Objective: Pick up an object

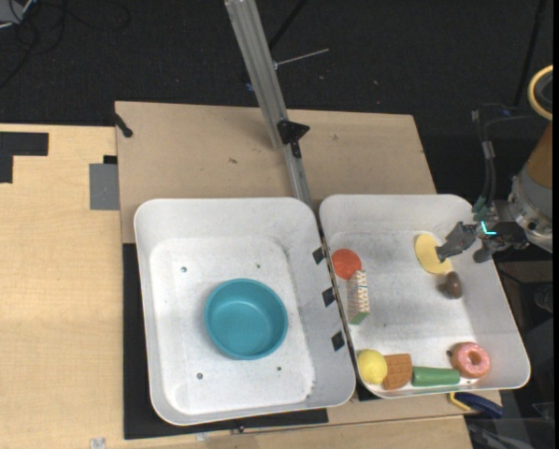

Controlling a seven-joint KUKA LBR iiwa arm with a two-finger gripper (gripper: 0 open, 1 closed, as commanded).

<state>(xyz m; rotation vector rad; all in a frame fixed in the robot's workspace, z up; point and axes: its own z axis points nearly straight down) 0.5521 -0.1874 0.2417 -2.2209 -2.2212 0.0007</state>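
Objects for picking lie scattered in the right bin, and the one nearest the gripper is a yellow banana-like piece resting on the bin floor towards its right side. The arm enters from the right edge, its orange band visible above the wrist, and the wrist is bent so the dark gripper reaches leftward over the bin's right rim and down towards the yellow piece. The gripper's tip sits just at the upper right end of that piece; whether it touches cannot be made out, and the view is too small and dark there to tell how the jaws stand. Just below the yellow piece lies a small brown object, apart from the gripper. Along the bin's left wall rest a red-orange ball and, just beneath it, a pale brush-like item. Along the near edge sit a yellow ball, an orange-brown block touching it, a green piece and a pink ring doughnut. The left bin holds a teal bowl, upright, near its middle.
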